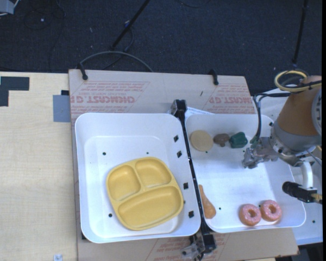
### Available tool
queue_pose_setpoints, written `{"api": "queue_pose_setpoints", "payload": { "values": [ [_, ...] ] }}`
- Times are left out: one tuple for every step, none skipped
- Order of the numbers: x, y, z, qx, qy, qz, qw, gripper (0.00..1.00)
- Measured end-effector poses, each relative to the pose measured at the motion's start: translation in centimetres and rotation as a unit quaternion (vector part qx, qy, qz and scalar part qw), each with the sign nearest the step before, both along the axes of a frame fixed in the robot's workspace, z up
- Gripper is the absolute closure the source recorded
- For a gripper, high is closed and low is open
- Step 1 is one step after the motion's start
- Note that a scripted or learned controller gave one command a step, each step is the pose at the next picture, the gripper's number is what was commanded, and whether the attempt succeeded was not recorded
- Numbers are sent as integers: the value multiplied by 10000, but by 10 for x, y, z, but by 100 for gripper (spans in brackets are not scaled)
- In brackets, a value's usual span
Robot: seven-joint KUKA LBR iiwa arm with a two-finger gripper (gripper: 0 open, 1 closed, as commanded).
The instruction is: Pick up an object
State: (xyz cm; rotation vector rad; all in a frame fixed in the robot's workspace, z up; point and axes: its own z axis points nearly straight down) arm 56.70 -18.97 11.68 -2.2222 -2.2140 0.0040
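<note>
White plastic all round: two shallow bins side by side on the tabletop [32, 162], and the action is over in the right bin [233, 181]. The arm [299, 121], grey with its orange band, reaches in from the right, and its end effector [254, 157] hangs low over the upper right part of that bin. How wide it stands I cannot tell from this angle, and nothing can be made out in its grip. Just to its left and a touch further back sits a small green object [238, 140], the nearest thing to it, close but apart. Right beside that, a brownish lump [221, 140], and further left again a round tan disc [201, 141]. Down at the near edge, two pink frosted doughnuts [260, 212] lie touching each other, well apart from the end effector. Against the left wall of the same bin lies an orange-brown piece [206, 202], long and narrow. Over in the left bin [92, 145], a yellow divided tray [145, 192] lies flat, tilted at an angle to the walls.
</note>
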Motion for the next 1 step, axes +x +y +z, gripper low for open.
{"api": "queue_pose_setpoints", "payload": {
  "values": [
    [9, -1, 59, -13, -43, 27, 10000, 100]
  ]
}}
